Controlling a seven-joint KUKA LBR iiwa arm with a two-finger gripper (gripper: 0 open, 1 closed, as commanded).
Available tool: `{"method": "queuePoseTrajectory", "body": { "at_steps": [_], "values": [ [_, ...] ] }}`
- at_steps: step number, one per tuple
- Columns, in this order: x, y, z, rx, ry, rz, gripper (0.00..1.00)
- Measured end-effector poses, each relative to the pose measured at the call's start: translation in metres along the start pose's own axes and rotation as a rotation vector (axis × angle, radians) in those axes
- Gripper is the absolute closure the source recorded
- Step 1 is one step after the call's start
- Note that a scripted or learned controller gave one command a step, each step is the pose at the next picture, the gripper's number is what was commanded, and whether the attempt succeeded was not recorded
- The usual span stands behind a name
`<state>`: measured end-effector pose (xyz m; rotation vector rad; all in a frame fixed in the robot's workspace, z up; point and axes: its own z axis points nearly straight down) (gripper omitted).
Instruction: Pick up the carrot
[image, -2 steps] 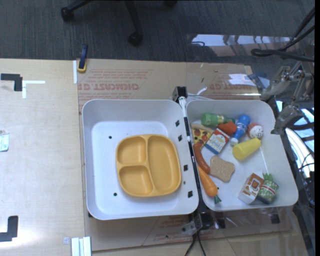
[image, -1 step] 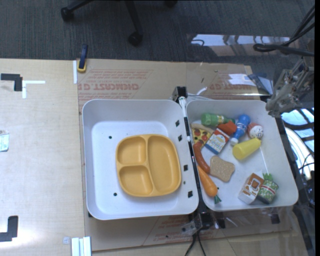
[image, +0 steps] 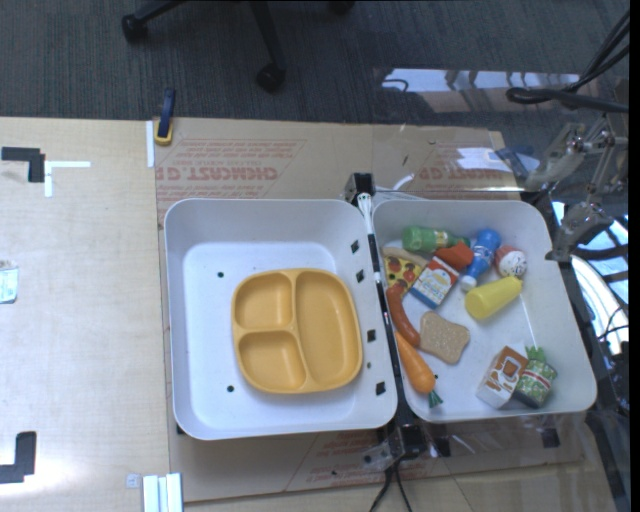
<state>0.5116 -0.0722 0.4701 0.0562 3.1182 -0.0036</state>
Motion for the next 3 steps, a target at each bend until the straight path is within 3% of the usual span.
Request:
{"method": "queuePoseTrajectory", "body": {
  "at_steps": [1, 2, 3],
  "values": [
    [-0.1044, 0.0496, -0.016, -0.006, 0.016, -0.346, 0.0],
    [-0.1066, 0.0498, -0.026, -0.006, 0.008, -0.345, 1.0],
    [-0.1066, 0.0498, -0.0259, -0.007, 0.008, -0.345, 0.0]
  ]
}}
